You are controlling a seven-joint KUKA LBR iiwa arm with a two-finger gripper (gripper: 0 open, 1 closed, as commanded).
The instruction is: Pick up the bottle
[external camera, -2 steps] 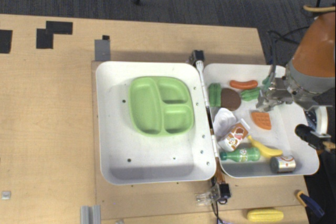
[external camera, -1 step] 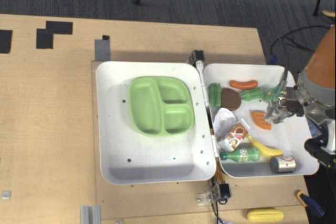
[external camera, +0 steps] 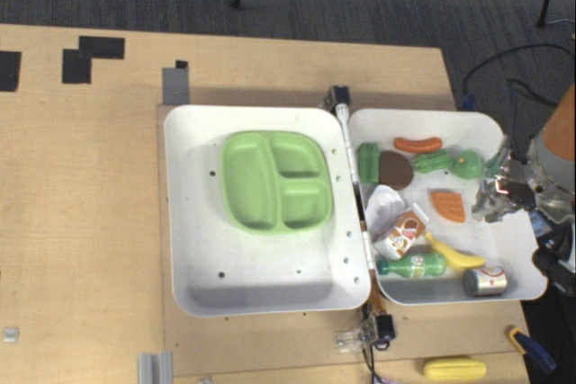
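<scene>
The bottle (external camera: 412,265) is green with a light label and lies on its side near the front wall of the right bin (external camera: 526,234), cap end to the left. A yellow banana (external camera: 455,255) touches its right end. My gripper (external camera: 496,200) hangs over the right side of this bin, up and to the right of the bottle and well apart from it. Its fingers look open with nothing between them.
The right bin also holds a sausage (external camera: 418,144), a green toy (external camera: 446,162), a brown disc (external camera: 393,168), an orange slice (external camera: 448,205), a white packet (external camera: 387,202), a snack box (external camera: 405,235) and a can (external camera: 486,281). A green divided tray (external camera: 274,180) sits in the left bin (external camera: 193,220).
</scene>
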